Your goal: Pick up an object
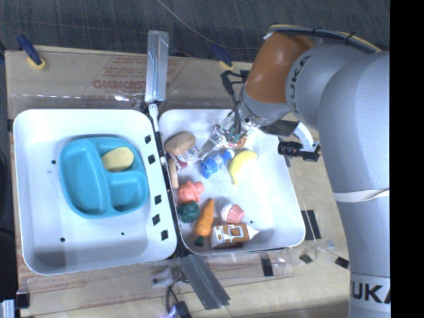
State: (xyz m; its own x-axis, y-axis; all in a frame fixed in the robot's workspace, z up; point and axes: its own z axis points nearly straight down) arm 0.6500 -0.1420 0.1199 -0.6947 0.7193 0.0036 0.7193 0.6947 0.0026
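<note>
Gripper [222, 140] low in right bin [286, 197] beside blue toy [213, 165] (grip state impossible to tell).

1. Below me I see the table [79, 78], covered with brown cardboard with red print.
2. Behind it is a dark grey floor [79, 8].
3. A blue clamp [30, 50] grips the table's far-left edge.

Your gripper [222, 138] sits hemmed in: bread roll [180, 142] to its left, blue toy [213, 165] just below, banana [241, 163] to the lower right. Bare bin floor [192, 120] lies above-left.
</note>
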